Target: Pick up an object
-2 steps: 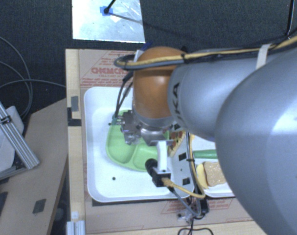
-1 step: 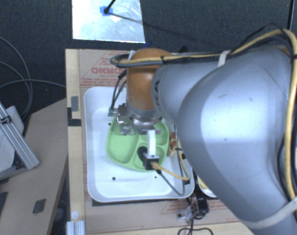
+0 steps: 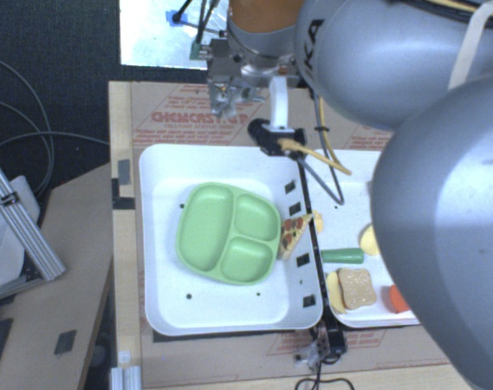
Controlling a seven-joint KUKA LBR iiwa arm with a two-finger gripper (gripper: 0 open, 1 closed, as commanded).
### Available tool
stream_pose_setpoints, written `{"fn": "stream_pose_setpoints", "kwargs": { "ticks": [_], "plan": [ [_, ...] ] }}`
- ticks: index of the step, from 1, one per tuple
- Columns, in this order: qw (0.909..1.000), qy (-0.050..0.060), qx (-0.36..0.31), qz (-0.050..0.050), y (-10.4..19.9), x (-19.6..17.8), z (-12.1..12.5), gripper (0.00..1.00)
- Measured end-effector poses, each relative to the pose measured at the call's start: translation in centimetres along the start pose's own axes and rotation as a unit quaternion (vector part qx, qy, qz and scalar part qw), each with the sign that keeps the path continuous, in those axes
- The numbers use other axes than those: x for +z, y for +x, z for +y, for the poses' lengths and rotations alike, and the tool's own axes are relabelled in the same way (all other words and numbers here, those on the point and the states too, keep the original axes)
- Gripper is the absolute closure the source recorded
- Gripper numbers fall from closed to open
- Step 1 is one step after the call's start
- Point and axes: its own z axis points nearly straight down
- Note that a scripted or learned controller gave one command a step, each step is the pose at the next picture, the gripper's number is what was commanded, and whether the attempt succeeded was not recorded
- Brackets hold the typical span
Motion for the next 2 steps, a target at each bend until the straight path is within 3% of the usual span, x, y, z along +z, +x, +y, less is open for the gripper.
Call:
{"fn": "stream_pose_setpoints", "kwargs": {
  "ticks": [1, 2],
  "plan": [
    [1.0000, 0.001, -0.001, 0.000, 2.1, -17.1, 1.0, 1.00],
    [0.9999, 0.016, 0.004, -0.004, -3.7, -10.2, -7.6, 1.00]
  ]
}}
